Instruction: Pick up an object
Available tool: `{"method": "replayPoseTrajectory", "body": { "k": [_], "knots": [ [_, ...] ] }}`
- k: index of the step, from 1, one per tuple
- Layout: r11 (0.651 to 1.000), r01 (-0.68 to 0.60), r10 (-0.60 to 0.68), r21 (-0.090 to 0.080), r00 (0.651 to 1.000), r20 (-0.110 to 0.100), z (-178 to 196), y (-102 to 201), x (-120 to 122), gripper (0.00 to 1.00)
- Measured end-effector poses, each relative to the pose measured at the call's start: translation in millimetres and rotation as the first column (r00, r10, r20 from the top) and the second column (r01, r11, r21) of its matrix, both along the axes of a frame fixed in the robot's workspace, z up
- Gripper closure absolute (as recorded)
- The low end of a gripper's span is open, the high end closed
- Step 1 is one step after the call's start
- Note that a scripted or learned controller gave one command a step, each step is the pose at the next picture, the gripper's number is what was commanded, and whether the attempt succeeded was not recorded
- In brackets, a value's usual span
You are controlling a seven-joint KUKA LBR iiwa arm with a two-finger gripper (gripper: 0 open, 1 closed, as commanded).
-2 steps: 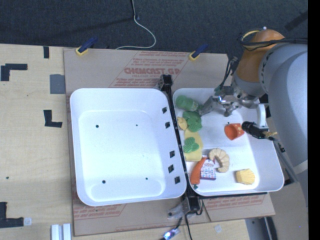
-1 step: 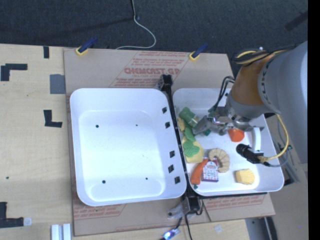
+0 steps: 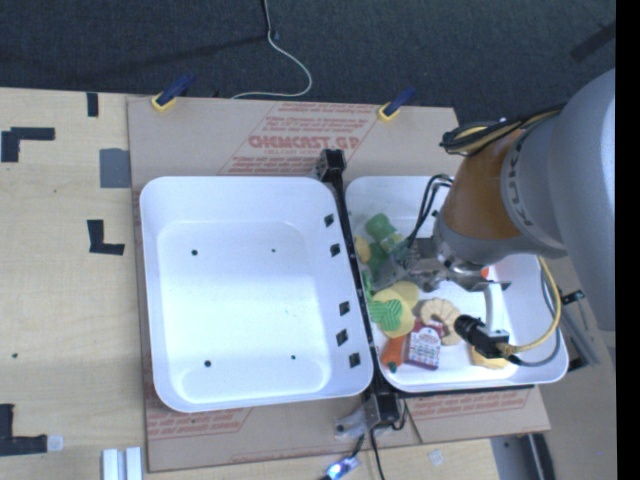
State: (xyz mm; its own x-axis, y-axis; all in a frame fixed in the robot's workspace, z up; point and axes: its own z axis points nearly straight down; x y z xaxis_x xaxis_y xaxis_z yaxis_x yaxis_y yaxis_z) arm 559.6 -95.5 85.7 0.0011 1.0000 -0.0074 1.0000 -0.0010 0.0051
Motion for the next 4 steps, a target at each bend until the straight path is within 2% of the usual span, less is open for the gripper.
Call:
{"method": "replayPoseTrajectory", "body": {
  "k": [1,2,3,4],
  "knots": [
    [1.000,0.002,-0.002,-0.002,1.000,0.005,11,-3,3,1.00],
    [1.000,0.002,-0.002,0.006,1.000,0.000,0,-18,-35,1.00],
    [1.000,0.000,0.001,0.017,0.998,-0.067,9,-25,33,1.00],
    [1.000,-0.002,0.002,0.002,1.000,0.011,280,-42,44,1.00]
  ]
}}
